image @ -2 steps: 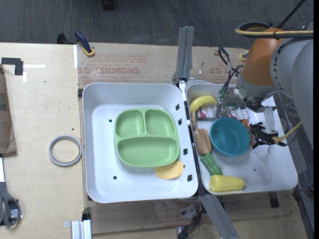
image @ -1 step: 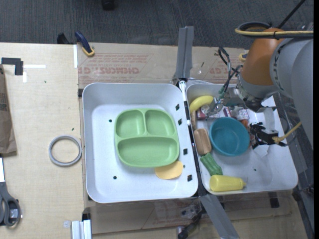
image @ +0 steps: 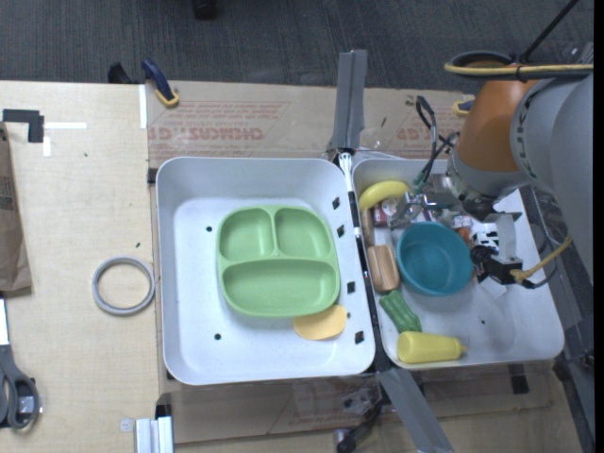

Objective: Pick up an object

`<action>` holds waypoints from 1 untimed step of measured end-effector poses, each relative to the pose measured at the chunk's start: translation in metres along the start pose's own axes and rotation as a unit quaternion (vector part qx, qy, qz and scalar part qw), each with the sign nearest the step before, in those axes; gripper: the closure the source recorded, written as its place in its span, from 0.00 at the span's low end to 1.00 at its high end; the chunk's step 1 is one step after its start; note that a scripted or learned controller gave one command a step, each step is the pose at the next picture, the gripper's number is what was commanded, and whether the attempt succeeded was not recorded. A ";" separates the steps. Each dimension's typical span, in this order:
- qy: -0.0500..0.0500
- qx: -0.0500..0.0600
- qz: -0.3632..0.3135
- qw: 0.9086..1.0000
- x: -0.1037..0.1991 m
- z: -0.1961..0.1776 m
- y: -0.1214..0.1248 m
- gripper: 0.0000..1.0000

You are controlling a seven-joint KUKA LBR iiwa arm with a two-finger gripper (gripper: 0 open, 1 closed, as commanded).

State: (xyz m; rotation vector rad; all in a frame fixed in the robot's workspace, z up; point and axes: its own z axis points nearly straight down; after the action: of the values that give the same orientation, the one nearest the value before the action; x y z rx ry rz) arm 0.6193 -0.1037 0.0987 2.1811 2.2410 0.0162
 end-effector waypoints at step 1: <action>-0.001 0.000 0.067 0.998 0.008 0.000 -0.011 0.00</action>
State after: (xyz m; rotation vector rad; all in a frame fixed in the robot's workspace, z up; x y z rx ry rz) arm 0.6082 -0.0964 0.0984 2.3254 2.0897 0.0161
